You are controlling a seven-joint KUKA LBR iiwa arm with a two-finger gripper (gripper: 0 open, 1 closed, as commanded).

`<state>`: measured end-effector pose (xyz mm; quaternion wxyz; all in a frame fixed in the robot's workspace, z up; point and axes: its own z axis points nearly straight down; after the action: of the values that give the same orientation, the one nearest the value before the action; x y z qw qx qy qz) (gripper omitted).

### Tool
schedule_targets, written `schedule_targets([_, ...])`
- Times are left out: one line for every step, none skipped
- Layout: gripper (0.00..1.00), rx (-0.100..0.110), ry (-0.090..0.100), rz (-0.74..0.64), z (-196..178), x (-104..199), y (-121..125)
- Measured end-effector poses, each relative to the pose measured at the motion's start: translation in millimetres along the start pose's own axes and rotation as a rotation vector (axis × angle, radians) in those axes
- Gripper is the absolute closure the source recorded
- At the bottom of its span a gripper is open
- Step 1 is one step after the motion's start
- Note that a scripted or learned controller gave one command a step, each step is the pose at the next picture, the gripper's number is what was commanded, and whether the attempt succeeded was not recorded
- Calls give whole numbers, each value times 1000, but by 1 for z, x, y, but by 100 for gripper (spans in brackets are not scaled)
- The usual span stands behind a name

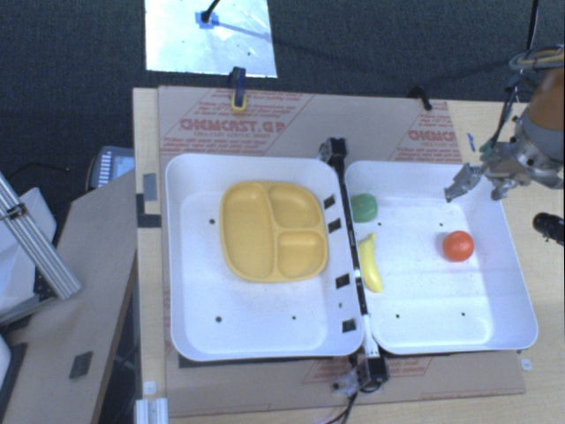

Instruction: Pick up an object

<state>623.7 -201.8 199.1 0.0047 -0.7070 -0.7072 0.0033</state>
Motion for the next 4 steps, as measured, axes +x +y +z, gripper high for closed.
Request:
schedule_targets([0,-13,-3,-3,-9,1,3])
schedule_targets([0,-10,-2,-6,41,11,7])
schedule_targets([0,-9,-1,-7,102,17,7])
schedule_targets([0,-12,-3,-7,114,18,8])
